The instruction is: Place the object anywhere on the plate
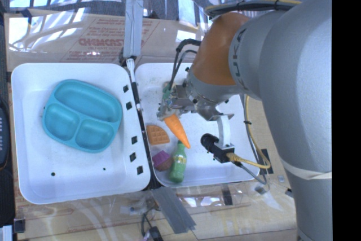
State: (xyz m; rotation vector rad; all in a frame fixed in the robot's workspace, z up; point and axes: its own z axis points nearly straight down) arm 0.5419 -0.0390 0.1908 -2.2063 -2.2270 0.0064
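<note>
Carrot (177, 128) is what I take for the task's thing: it lies in the right bin (148, 77), orange, slanting from upper left to lower right, with its upper end just under the claw (168, 103). From my screen I see the claw low over the left part of that bin, near the wall it shares with the other bin, but the wrist and its fittings cover the fingers, so I cannot tell whether they stand wide, narrow, or closed on anything. The carrot's top end sits right at the claw; whether they touch I cannot make out.

Beside the carrot, to its left, a waffle (157, 134) lies flat on the bin floor. Below them a green bottle (178, 162) lies with its neck toward the carrot's lower tip, and a purple piece (162, 160) rests just left of the bottle.

The plate (82, 115), light blue with three compartments, sits in the left bin (34, 166), toward its upper middle, well apart from the carrot. The arm (282, 70) reaches in from the right, its orange band above the wrist.
</note>
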